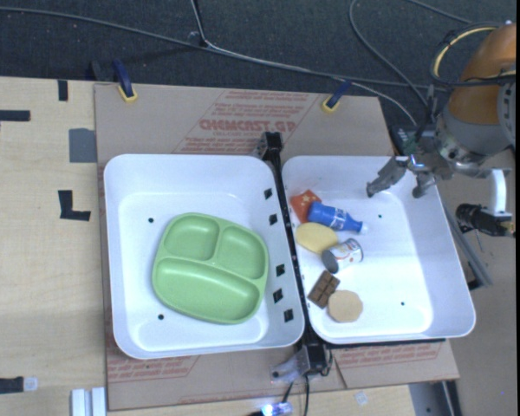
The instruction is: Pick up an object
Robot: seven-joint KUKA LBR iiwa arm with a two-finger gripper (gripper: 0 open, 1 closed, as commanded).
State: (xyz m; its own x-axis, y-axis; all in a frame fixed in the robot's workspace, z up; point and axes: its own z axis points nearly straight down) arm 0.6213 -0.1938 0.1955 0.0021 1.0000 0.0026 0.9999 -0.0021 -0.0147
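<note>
Apparently between tries, the pincer point(399, 180) hangs with its fingers spread and nothing between them, over the right bin point(433, 276) toward its one o'clock corner. The likely targets crowd that bin's nine o'clock wall: a blue bottle point(335, 218), a yellow lump point(312, 237), a small can point(342, 255) and a tan disc point(345, 306). A green plate point(211, 268) sits in the left bin point(126, 232), well apart.

My arm comes in from the right, with its orange band near the top right corner. My gripper point(401, 184) hangs over the top right part of the right bin point(433, 258). My two fingers are spread wide apart, pointing down.
</note>
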